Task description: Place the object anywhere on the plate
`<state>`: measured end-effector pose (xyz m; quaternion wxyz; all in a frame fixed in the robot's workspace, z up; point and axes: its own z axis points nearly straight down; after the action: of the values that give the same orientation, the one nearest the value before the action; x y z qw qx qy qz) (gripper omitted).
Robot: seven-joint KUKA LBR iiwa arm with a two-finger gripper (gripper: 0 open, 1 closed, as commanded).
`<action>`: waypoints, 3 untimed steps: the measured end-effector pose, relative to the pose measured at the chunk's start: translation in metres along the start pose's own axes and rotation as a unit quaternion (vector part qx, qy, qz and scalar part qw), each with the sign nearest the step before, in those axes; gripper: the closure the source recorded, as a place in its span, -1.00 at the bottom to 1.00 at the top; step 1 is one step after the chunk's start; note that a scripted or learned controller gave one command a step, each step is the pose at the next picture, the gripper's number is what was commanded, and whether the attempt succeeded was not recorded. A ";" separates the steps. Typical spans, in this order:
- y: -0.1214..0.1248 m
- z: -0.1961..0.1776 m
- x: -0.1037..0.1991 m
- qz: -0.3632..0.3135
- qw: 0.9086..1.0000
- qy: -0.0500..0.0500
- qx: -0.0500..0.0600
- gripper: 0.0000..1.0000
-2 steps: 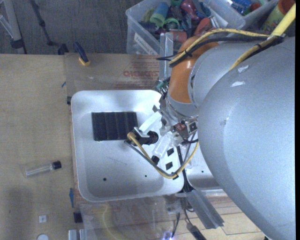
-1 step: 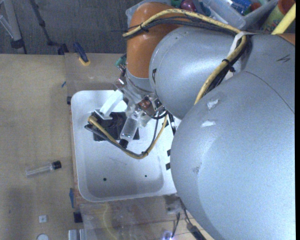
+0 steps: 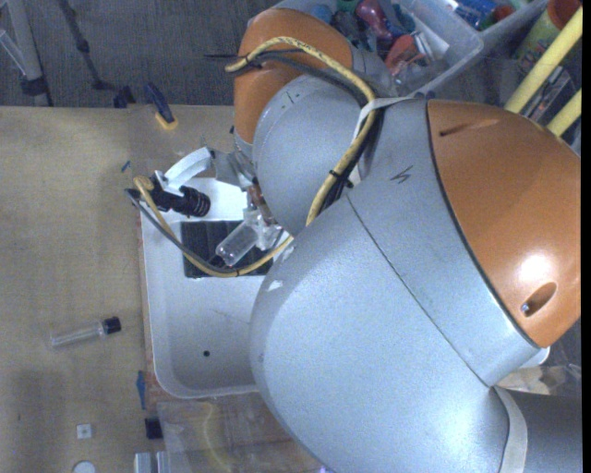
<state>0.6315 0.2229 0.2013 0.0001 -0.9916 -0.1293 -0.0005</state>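
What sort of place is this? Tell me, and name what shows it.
Probably a robotics lab or workshop bench. A big grey and orange robot arm reaches over a shallow white bin, a clear tub of mixed coloured items sits behind, and a small vial lies on the wooden bench.

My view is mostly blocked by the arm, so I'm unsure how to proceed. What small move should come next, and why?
Probably a short lift straight up, to clear the view. The grey and orange arm hangs over the shallow white bin and covers most of it, and the gripper sits low over a flat black object. A clear plastic tube with a black cap lies outside on the tan bench.
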 end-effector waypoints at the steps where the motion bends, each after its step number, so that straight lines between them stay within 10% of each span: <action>1: 0.005 0.046 0.020 -0.352 0.936 -0.003 0.001 1.00; 2: 0.006 0.085 0.030 -0.153 0.988 -0.001 0.001 1.00; 3: 0.002 -0.009 0.017 -0.293 0.956 -0.002 0.000 1.00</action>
<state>0.6485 0.2256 0.2101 0.0002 -0.9103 -0.4141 0.0014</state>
